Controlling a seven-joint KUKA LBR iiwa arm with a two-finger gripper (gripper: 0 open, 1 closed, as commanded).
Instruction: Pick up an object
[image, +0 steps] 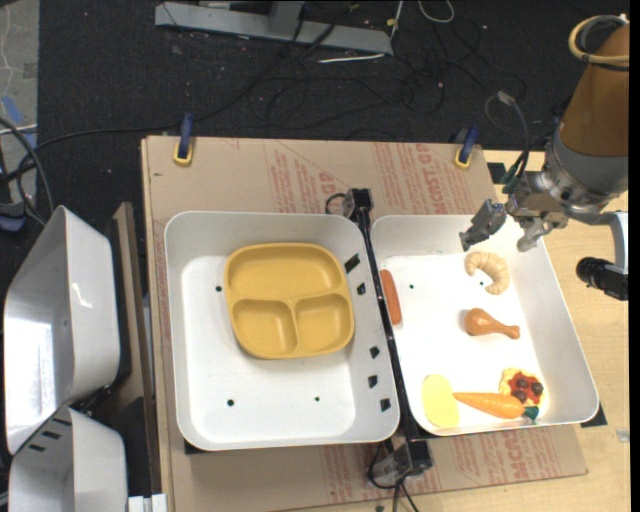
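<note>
Nothing has been picked up yet: the gripper (508, 230) hangs open and empty above the far edge of the right bin (570, 350), its two fingers spread with nothing between them. Every candidate object lies in that bin. The croissant (489, 268) is nearest, just below the fingers; the chicken drumstick (488, 323) sits a little closer to the camera, the hot dog (392, 298) lies along the left wall, and the carrot (490, 404), a yellow slice (438, 400) and a small pizza piece (524, 386) crowd the near edge. The left bin (200, 390) holds a yellow divided plate (290, 300) (not an easy grasp, I judge). The arm reaches in from the right, wrist angled downward toward the croissant, so the descent and closing remain.
</note>
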